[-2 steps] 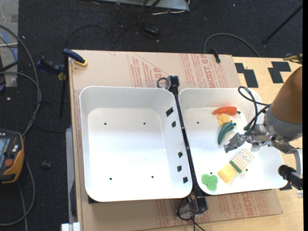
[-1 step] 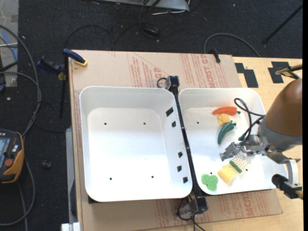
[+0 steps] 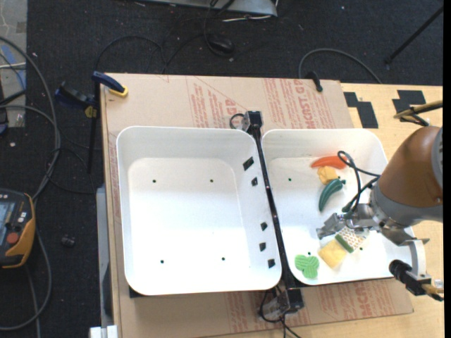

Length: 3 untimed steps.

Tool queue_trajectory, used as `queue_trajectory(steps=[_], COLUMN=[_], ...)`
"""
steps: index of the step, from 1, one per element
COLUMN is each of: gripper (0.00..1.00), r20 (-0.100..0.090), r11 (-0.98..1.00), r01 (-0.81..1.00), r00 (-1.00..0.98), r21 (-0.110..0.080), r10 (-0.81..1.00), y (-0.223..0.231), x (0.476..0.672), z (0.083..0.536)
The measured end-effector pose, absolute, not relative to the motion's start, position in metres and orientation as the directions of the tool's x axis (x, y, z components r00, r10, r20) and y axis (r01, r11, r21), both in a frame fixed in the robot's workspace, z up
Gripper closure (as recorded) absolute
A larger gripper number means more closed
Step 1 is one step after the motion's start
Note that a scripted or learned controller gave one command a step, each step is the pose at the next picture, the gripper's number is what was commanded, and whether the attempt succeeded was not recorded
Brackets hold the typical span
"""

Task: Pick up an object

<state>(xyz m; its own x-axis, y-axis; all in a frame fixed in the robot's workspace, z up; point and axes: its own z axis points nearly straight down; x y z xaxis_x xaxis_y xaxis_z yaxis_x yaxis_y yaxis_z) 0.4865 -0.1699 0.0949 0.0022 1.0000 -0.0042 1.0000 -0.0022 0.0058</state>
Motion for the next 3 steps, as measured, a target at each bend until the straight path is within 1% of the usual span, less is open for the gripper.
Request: queue_trajectory(steps=[1, 2, 3], gripper=[1.0, 1.0, 1.0], r20=[-0.005, -0.001, -0.001], r11=[-0.002, 0.0, 0.001], r01=[1.0, 1.0, 1.0], r00=[0.002, 0.0, -0.001], r21=[0.011, 0.004, 0.004], r10=[1.0, 1.0, 1.0], y=[-0.17, -0.179, -0.169], x=[0.488, 0.494, 0.497], z=[0.107, 0.161, 0.211])
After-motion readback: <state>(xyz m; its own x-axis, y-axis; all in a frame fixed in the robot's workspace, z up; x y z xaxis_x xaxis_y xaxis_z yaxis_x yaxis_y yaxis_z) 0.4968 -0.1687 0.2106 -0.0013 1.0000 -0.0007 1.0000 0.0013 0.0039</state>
